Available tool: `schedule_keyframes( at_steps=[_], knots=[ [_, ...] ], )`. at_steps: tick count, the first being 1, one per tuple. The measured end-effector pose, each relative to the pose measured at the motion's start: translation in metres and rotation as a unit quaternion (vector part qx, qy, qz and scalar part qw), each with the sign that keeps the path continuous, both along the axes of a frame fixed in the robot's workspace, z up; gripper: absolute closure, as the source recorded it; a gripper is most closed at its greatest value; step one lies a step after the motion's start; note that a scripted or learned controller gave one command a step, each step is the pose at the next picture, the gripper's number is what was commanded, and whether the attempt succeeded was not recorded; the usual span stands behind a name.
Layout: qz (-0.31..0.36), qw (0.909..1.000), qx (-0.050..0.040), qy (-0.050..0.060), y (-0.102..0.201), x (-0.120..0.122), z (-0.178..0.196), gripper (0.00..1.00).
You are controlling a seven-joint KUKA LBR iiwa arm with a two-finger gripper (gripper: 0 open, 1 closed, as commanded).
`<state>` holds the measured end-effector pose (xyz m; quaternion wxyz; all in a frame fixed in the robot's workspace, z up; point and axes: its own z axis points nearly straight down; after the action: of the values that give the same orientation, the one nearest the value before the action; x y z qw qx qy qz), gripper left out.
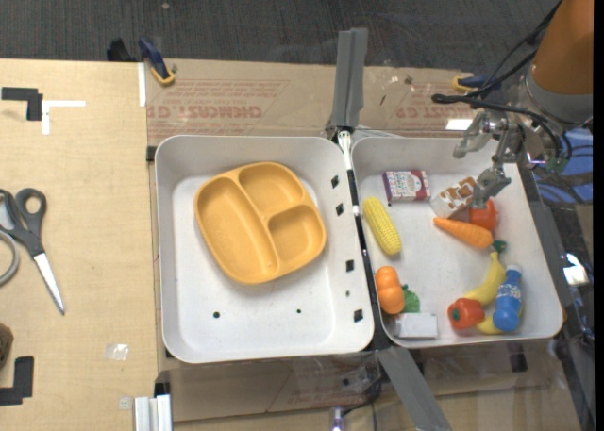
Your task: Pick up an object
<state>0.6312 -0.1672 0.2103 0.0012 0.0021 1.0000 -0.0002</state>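
Tool (481,170) hangs over right white bin's (538,231) far corner, fingers spread apart, gripping nothing. Long orange plastic carrot (462,231) lies just below it, beside small brown-white packet (456,195).

Mirrored red lettering on the cardboard sheet (247,104) behind the bins, not legible

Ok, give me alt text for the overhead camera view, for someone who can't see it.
A gripper hangs over the right white bin of toy food: a corn cob, carrot, banana, tomato and small packets. The left bin holds a yellow divided plate. Scissors lie on the bench at far left.
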Motion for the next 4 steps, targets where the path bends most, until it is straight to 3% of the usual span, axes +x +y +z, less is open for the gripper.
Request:
schedule_keyframes(
  at_steps=[1,2,3,4],
  knots=[
    [-0.029,0.9995,-0.0017,-0.011,-0.018,-0.035,-0.092,0.00],
    [-0.035,0.9990,-0.0048,-0.026,-0.021,-0.065,-0.098,0.00],
    [-0.078,0.9968,-0.0025,-0.020,-0.018,-0.059,-0.101,0.00],
    [-0.076,0.9968,-0.0027,-0.022,-0.032,-0.083,-0.101,0.00]
  ],
)
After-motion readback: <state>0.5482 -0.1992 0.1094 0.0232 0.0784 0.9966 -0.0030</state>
